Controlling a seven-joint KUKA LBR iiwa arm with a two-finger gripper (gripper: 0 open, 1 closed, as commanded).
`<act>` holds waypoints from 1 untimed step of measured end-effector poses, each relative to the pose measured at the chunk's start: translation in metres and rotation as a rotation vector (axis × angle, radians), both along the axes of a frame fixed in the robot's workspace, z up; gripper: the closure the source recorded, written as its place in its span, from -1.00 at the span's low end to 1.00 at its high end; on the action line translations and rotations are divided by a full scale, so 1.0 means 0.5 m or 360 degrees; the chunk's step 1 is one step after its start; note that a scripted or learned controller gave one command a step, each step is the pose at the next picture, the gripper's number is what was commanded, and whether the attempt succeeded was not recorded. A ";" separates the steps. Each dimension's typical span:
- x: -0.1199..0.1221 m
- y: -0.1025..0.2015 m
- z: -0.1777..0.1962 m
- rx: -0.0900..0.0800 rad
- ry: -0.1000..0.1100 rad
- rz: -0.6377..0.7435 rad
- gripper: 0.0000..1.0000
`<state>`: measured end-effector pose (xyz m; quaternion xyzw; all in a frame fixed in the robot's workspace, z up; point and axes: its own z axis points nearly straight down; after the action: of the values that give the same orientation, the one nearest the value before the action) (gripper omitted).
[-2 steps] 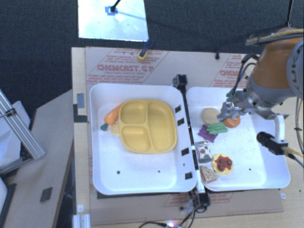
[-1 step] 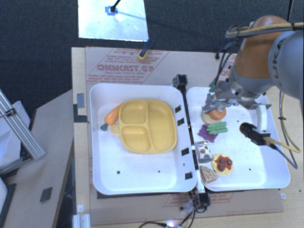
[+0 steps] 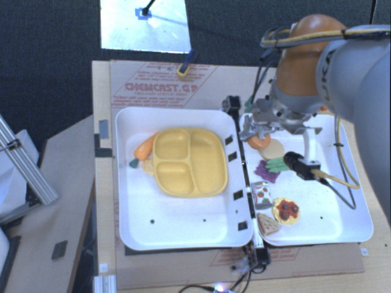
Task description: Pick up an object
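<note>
Over the right bin's [image 3: 342, 224] left edge, the gripper [image 3: 259, 130] hangs above an orange toy [image 3: 259, 142]; grip state unclear.

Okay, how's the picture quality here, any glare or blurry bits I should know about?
Camera view: even, soft light with faint shadows; the white bins look bright but not blown out; the shiny panel at the top shows glare; the arm looms large and slightly soft; small items near the gripper are hard to resolve.

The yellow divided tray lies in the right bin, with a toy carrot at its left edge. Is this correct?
Not quite. The camera view shows the yellow divided tray in the left bin, not the right one. The toy carrot does lie at the tray's left edge.
</note>
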<state>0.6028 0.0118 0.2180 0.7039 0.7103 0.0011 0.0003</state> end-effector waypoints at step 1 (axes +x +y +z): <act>0.047 0.100 0.031 0.0002 -0.0004 0.0001 1.00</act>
<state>0.6260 0.0618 0.2334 0.7038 0.7104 0.0025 0.0009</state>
